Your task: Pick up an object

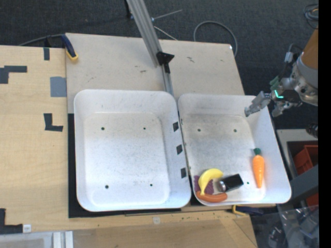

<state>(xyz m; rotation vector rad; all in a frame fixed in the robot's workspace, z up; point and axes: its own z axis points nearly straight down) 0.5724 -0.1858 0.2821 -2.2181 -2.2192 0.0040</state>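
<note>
Carrot (258,170) is lying near the right bin's (227,107) right edge. Banana (209,177), a black block (231,182) and a red piece (212,197) are crowding its front edge. Gripper (261,103) is hovering over the bin's far right corner, grasping nothing; finger state unreadable.

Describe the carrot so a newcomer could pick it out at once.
Start at the right-hand white bin, the one nearer the gripper. Along its right wall, toward the near corner, lies the toy carrot, alone and lengthwise. It is orange with a small green top, and sits apart from the cluster at the bin's near edge, where a yellow banana touches a black block.
</note>
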